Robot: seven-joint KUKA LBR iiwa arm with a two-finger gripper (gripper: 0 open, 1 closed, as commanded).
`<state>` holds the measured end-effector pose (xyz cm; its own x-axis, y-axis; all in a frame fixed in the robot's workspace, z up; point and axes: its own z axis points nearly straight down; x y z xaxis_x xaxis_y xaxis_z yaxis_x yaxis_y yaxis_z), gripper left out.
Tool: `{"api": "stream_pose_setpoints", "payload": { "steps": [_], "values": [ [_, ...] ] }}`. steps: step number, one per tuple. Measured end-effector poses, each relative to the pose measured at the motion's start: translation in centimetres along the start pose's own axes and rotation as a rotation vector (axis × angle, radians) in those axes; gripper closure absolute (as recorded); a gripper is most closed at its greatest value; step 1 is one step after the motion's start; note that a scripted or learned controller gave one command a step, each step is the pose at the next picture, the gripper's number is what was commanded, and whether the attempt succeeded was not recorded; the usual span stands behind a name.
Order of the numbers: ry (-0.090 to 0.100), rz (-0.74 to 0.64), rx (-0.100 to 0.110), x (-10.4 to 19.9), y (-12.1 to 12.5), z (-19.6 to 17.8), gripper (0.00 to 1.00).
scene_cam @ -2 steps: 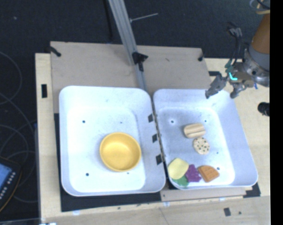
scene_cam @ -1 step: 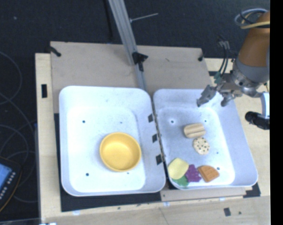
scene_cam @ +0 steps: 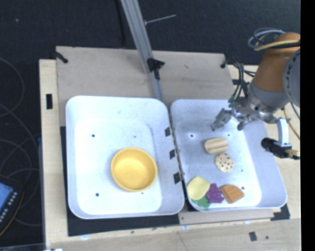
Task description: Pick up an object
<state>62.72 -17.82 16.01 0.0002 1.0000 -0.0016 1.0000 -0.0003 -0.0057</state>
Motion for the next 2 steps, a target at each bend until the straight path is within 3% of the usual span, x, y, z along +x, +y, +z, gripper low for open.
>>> {"api": "stream_pose_setpoints", "payload": {
  "steps": [1, 2],
  "values": [
    [0.0, 0.002, -0.002, -0.1, -0.1, 5.3, 0.0],
    [0.0, 0.005, -0.009, -0.2, 0.1, 3.8, 1.0]
  ]
}}
